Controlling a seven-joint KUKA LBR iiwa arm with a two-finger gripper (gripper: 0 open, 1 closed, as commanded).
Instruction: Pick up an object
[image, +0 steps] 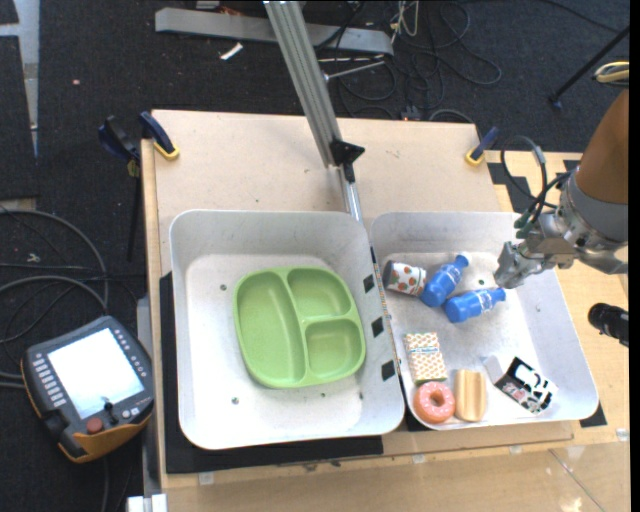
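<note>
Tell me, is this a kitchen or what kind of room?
Probably a robot lab, not a kitchen. A robot arm reaches over two white bins on a workbench, a control pendant lies on the floor, and the donut looks like a toy.

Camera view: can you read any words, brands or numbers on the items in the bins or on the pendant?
None can be read.
Small box: orange and white print, too small.
Cup: red spots, no words legible.
Blue bottles: labels blurred.
Black packet: white marks, blurred.
Pendant: screen glared out, white.
</note>
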